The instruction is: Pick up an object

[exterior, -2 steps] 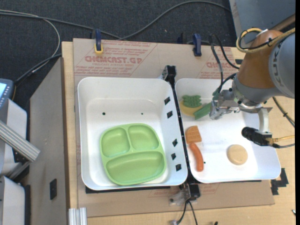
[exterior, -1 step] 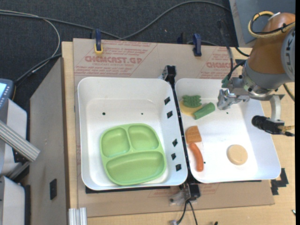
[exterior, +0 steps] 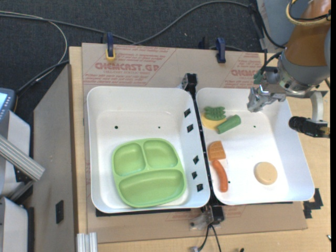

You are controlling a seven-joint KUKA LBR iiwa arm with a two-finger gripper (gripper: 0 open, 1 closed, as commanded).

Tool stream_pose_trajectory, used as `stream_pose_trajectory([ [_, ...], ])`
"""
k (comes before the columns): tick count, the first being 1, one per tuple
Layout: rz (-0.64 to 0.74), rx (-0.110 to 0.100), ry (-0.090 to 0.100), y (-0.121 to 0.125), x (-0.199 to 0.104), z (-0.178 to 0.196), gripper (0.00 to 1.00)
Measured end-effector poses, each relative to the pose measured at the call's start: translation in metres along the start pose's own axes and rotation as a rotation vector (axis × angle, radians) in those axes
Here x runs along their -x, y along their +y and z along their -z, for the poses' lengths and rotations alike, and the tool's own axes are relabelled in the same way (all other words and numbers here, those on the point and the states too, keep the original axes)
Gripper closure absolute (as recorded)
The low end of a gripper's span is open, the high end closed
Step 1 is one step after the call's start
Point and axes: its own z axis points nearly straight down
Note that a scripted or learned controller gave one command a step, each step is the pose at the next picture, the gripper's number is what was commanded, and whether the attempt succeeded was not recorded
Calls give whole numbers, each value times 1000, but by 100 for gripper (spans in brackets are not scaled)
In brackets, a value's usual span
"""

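Observation:
The right bin holds several toy foods. A green leafy piece and a green cylinder lie on a yellow piece near the bin's far left side. An orange block and a red-orange sausage lie along the left wall. A tan round cookie sits near the front right. My gripper hangs above the far part of the right bin, to the right of the green pieces, with nothing seen between its fingers.
The left bin holds a green divided plate. A black divider with clips runs between the bins. Blue and yellow clamps hold the cardboard at the back. Cables trail across the dark floor behind.

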Motion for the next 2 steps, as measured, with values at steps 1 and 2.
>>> stream_pose_trajectory([
  [1, 3, -8, 3, -7, -51, 7, 100],
  [2, 4, -9, 4, -17, -104, 9, 100],
])
